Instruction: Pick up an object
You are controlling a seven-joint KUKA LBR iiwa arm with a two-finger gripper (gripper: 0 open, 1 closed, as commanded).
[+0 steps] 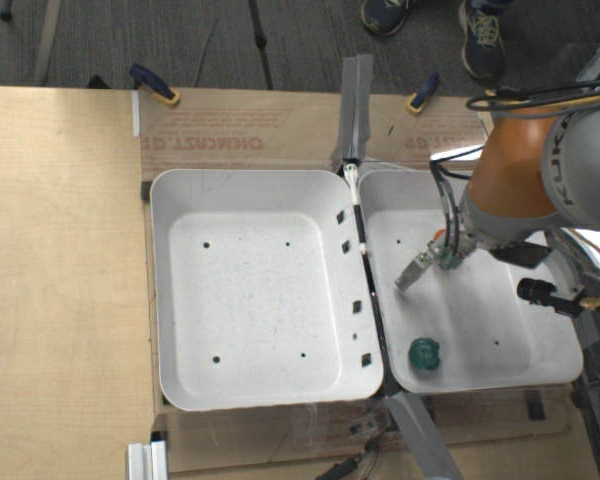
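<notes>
A small green object (424,355) lies near the front edge of the right bin (540,363), towards its left side. My gripper (416,270) hangs over the left half of that bin, behind the green object and apart from it. The grey arm with its orange band (515,168) comes in from the right above the bin. A small orange-red bit (439,236) shows just beside the wrist; I cannot make out what it is.
The left bin (260,193) sits beside the right one, with a divider and black clips (360,303) between them. Clamps (155,84) hold the cardboard at the back. Cables and a black fitting (540,292) hang at the right.
</notes>
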